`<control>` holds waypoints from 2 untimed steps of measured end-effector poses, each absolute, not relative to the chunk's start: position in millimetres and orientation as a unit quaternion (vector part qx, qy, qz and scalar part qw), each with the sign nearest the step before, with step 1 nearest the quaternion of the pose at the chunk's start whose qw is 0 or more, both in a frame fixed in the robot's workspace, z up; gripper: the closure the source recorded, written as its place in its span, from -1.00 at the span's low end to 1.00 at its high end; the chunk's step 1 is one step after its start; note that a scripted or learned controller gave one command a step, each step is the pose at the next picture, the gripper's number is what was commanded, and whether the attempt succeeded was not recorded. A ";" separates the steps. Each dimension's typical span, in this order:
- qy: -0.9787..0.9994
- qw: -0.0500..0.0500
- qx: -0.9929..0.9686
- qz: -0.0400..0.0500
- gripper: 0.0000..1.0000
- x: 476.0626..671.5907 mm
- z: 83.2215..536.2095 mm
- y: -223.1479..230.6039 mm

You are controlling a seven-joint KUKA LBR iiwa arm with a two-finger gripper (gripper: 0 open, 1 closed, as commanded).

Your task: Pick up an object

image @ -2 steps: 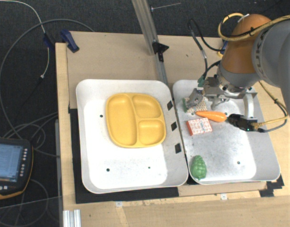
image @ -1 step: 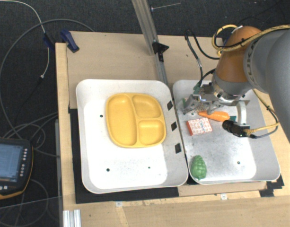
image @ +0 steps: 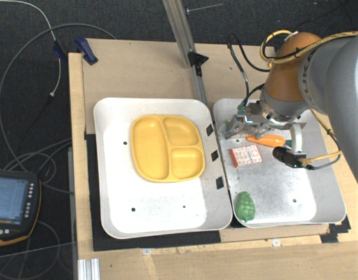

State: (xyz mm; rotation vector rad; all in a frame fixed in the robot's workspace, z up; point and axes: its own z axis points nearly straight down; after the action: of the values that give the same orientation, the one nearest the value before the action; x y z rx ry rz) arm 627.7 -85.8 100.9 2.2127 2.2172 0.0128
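My gripper [image: 238,125] is down low at the back left of the right bin [image: 319,206], under the grey and orange wrist. An orange carrot-shaped toy [image: 267,139] lies just to its right and a little nearer the front, close to the gripper. In front of that sits a small pink and white patterned box [image: 246,156]. A green knobbly toy [image: 245,206] rests in the right bin's front left corner. I see nothing clearly held by the gripper.
The left bin [image: 114,203] holds a yellow divided plate [image: 166,147]. A metal pole [image: 181,28] slants up behind the bins. The arm covers the right bin's back right part. A tablet [image: 12,200] lies off the bench at the left.
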 end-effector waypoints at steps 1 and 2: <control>0.708 0.006 0.706 0.006 1.00 628.8 112.9 -85.3; 0.708 0.003 0.706 0.003 1.00 636.5 174.3 -79.1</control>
State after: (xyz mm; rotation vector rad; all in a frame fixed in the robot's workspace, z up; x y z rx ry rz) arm 636.5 -79.1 174.3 2.2141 2.2194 0.0086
